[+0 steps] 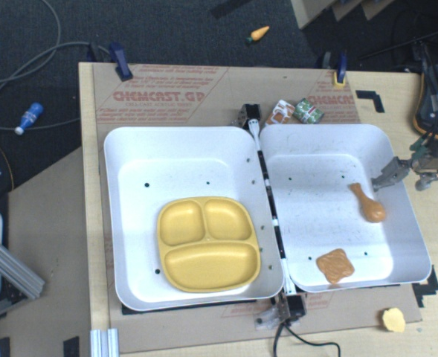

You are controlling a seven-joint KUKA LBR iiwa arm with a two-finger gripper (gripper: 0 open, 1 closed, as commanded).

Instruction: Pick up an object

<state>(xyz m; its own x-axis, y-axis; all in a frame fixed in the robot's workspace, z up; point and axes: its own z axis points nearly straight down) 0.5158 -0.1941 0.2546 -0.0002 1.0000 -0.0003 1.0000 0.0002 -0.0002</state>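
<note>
The right bin (397, 262) holds two objects. A brown drumstick-shaped piece (368, 202) lies near its right side, and a flat brown toast-like piece (335, 265) lies near its front edge. A yellow divided plate (207, 242) sits in the left bin (129, 162). My gripper (407, 175) hangs over the right rim of the right bin, just above and to the right of the drumstick piece. Its fingers stand open, apart from the drumstick, with nothing between them.
Two small packets (296, 111) lie on the bench behind the right bin. A yellow lump (393, 319) rests on the bench at the front right. On the dark floor beyond the bench are an orange item (259, 33) and a blue bottle (30, 116).
</note>
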